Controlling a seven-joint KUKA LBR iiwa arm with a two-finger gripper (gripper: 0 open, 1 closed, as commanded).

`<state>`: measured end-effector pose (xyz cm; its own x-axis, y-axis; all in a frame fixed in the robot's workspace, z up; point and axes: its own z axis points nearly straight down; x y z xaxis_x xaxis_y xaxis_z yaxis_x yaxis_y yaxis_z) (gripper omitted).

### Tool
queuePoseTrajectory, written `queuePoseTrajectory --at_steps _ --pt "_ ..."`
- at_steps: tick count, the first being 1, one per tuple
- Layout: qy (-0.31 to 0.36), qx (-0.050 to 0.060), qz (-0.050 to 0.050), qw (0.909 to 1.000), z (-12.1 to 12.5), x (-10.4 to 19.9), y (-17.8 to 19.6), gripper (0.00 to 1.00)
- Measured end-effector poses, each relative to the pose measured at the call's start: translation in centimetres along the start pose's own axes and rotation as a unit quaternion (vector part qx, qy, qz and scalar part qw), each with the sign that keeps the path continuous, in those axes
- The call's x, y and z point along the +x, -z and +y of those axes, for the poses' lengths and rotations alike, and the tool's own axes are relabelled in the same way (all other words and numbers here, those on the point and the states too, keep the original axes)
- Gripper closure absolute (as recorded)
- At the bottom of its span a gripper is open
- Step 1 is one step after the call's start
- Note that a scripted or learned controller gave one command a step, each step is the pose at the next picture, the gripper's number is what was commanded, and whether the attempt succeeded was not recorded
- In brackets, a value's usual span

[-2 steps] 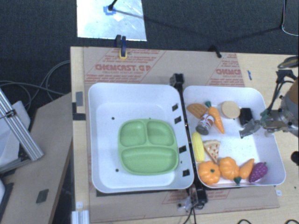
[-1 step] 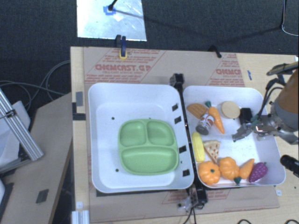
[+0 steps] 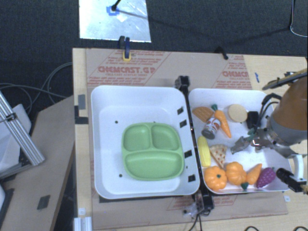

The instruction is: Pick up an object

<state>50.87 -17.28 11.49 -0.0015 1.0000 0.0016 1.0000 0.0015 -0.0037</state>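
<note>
Toys crowd the right bin (image 3: 226,93): carrot (image 3: 222,122), small can (image 3: 211,127), corn cob (image 3: 204,150), pizza slice (image 3: 219,153), pumpkin (image 3: 215,177), grapes (image 3: 266,176). At the bin's three o'clock, the gripper (image 3: 240,145) hovers above bare floor, nothing between its fingers; whether they are spread cannot be told. The left bin (image 3: 103,129) holds a green divided plate (image 3: 153,150).
</note>
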Motion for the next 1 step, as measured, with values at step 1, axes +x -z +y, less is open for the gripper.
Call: queuePoseTrajectory --at_steps 1 --pt "0.000 -0.001 0.000 1.0000 0.01 0.05 -3.22 0.00"
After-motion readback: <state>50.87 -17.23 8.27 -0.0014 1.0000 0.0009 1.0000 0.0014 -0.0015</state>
